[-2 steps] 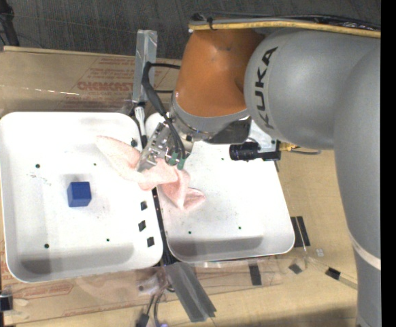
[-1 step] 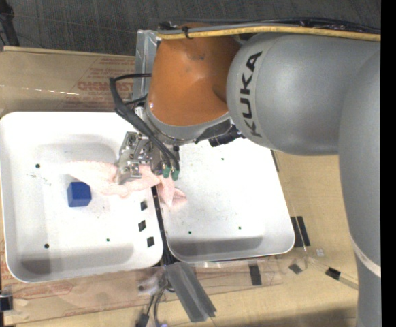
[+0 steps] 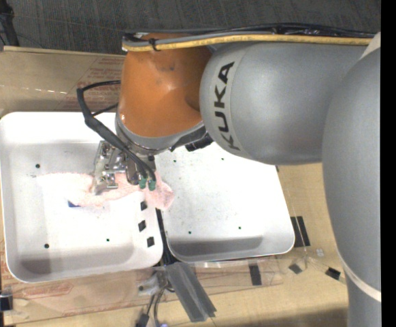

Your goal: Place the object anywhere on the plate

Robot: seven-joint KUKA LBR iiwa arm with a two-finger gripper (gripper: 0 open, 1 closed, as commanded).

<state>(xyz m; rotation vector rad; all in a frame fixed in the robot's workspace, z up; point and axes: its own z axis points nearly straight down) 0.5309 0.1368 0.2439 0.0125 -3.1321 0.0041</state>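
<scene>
The left white shallow bin (image 3: 21, 251) is taken as landmark. A pale pink, flat, thin plate (image 3: 82, 186), faintly visible, is seen lying on this bin's floor, its right edge (image 3: 162, 196) lapping over the bin's right rim. The metal two-finger gripper (image 3: 108, 179) is seen low over the plate's middle. Whether anything is grasped cannot be told; the tips are blurred against the plate. The object itself cannot be made out with certainty; a small blue mark (image 3: 72, 204) is noted on the plate's left part.

Step judged: placing or releasing over the plate. Next, a straight lift clear is called for.

A second white bin (image 3: 266, 237) adjoins the landmark's right rim. Black cables (image 3: 89, 111) hang beside the wrist and could snag.
</scene>
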